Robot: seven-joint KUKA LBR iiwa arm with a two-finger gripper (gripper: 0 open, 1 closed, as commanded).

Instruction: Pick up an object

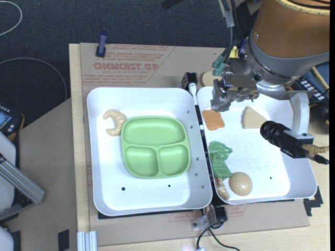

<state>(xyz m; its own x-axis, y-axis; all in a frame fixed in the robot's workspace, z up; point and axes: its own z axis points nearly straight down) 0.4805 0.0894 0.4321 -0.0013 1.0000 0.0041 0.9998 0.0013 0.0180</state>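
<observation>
Gripper hangs just above the orange slice, which lies flat in the right bin by its left wall. Can't tell how the jaws stand. Best bet: centre over the slice, straddle its short width, keep off the wall, descend straight, close firmly.

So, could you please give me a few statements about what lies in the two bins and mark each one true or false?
1. The green divided plate lies in the left bin. True.
2. The croissant sits in the right bin. False: it is in the left bin, beside the plate.
3. The gripper hangs over the upper left part of the right bin, near the orange slice. True.
4. The green leafy piece rests on the plate. False: it lies in the right bin.
5. The round tan ball lies near the right bin's lower edge. True.
</observation>
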